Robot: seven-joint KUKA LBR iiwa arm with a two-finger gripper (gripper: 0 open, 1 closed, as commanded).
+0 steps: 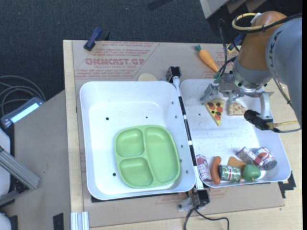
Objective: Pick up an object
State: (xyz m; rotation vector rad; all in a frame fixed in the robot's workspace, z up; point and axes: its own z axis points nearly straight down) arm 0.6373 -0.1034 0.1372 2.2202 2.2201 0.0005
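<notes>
Table point(120, 56) is a pale board with red "CHEMCAST GP" print, set on dark carpet floor point(48, 13). Grey cables point(17, 92) lie off the left edge of the table.

Two white bins sit side by side and touch along a middle seam. The left bin point(96, 104) holds a green divided plate point(145, 157), lying flat, near-centre. A black clip point(173, 73) sits at the far end of the seam.

The arm reaches in from the right, with its end effector point(222, 94) low over the far part of the right bin point(201, 133). Can't tell if it is spread or pressed together, and nothing is visibly pinched.

Pickable items:
- A pizza slice point(215, 111) lies flat just near-side of the end effector, tip pointing near.
- A toast piece point(236, 109) is just right of the pizza slice.
- A cluster sits in the right bin's near corner: red-label can point(201, 167), sausage point(216, 169), green can point(230, 173), green ball point(251, 172), and two cans point(256, 156) on their sides.

On the table outside the bins are a toy carrot point(207, 58) far of the right bin, a blue object point(94, 39) at the far left edge, and a tan disc point(147, 77) just far of the left bin.
</notes>
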